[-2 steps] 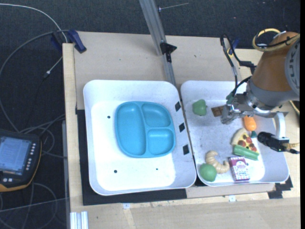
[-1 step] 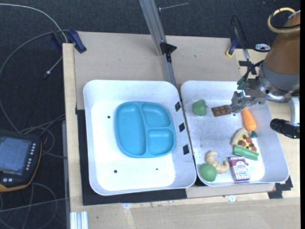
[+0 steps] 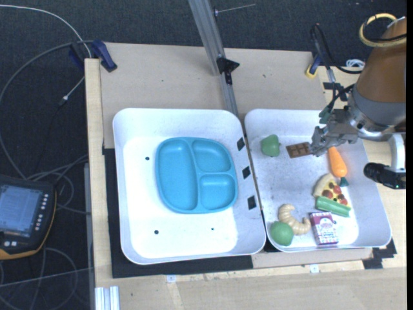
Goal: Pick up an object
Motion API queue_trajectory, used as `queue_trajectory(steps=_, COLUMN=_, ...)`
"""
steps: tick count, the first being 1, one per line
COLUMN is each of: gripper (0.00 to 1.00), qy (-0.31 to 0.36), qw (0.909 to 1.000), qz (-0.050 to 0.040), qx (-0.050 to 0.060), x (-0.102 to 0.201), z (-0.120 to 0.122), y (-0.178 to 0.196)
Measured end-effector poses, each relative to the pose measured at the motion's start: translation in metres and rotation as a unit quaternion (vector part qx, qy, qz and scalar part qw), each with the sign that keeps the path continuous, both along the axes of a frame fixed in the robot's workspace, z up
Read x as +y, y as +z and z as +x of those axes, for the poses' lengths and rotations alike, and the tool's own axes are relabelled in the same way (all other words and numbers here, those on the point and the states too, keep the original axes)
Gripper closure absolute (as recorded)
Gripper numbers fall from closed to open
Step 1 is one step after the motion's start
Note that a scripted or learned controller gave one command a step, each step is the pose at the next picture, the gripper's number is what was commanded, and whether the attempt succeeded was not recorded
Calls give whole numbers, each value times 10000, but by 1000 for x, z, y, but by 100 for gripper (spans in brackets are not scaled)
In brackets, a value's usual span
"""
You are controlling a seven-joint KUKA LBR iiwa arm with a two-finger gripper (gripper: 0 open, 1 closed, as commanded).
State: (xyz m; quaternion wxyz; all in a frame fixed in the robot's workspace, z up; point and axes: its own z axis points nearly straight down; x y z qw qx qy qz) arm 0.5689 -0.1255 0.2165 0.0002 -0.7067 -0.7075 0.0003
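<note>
Gripper [image 3: 321, 144] hung low over right bin [image 3: 290, 179] | beside brown block [image 3: 298, 150], carrot [image 3: 337, 162] | finger state unclear | positioned for grasp

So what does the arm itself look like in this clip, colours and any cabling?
The arm enters from the right as a bulky rounded body: a broad orange band above, a grey wrist section below. The gripper is a small dark metal assembly with thin black cables looping around it. A yellow cable ring sits near the arm's top.
</note>
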Motion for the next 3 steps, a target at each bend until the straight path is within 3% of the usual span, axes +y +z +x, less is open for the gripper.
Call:
queue_trajectory(steps=2, gripper=100, qy=34, qw=10000, qz=19, qx=-15, x=122, z=2, y=19)
queue_trajectory(steps=3, gripper=100, qy=26, qw=10000, qz=17, qx=17, x=176, z=-10, y=10)
